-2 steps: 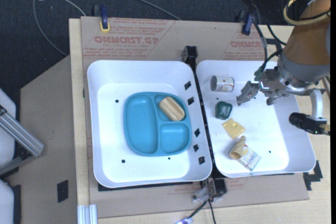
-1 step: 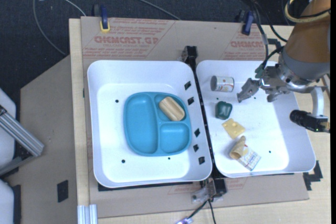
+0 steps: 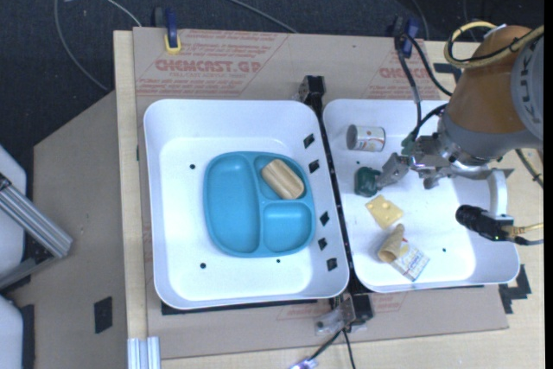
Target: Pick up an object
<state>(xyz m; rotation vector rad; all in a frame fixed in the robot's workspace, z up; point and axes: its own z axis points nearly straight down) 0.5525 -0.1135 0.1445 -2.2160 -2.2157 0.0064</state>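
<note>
The right bin holds several small things: a silver cylinder lying on its side, a dark green object, a yellow block, a tan roll and a clear packet. My gripper hangs low over this bin, just right of the dark green object and below the silver cylinder. Whether it touches the green object cannot be made out. The arm's grey and orange wrist covers the bin's right part.
The left bin carries a blue divided plate with a tan bread-like piece in its upper right compartment. A black divider runs between the bins. Cables trail along the arm.
</note>
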